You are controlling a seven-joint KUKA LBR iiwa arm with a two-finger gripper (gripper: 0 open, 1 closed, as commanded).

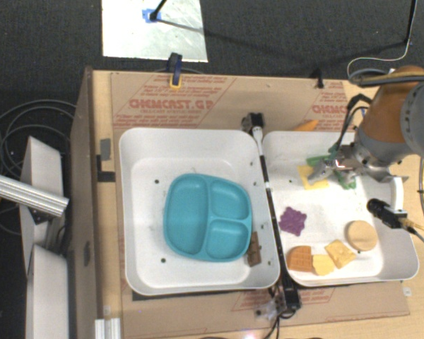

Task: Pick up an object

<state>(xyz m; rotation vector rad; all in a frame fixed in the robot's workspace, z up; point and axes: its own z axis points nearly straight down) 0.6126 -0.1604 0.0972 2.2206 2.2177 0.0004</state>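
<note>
Holding a teal plate point(208, 217), the left bin point(145, 189); end effector point(337, 164) state unclear.

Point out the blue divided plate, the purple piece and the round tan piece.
blue divided plate point(207, 217), camera view, its middle ridge.
purple piece point(292, 220), camera view, its centre.
round tan piece point(361, 235), camera view, its top face.

Arm's fingers point(333, 162) sit among green and yellow pieces point(316, 177).

Arm point(392, 115) reaches leftward, gripper point(333, 165) lowered.
</note>
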